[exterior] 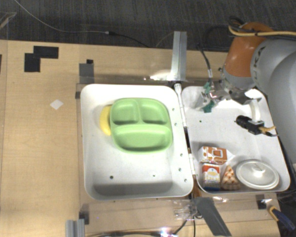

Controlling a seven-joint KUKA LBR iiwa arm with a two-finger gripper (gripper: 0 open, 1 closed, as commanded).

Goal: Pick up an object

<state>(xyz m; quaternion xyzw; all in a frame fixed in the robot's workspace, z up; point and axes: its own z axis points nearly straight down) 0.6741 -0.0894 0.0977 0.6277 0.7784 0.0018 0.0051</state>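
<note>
**End effector low in the right bin's far corner**

The end effector (208,100) sits low over the far left corner of the right bin (222,132), close to the wall that divides the two bins. Whether it is wide or narrow cannot be told from this angle, and nothing is seen held in it. Behind it, the orange band (241,56) and the grey arm (281,78) rise toward the right.

The things to pick up lie well apart from it, along the right bin's near edge: an orange-and-white carton (214,155), a second small carton (211,176) just in front of it, a brown packet (230,178) beside that, and a round silvery lid (257,174) in the near right corner.

In the left bin (133,174), a green divided plate (140,124) lies flat, with a yellow object (104,120) peeking out from under its left edge. Both bins rest on the pale wooden counter (34,147).
</note>
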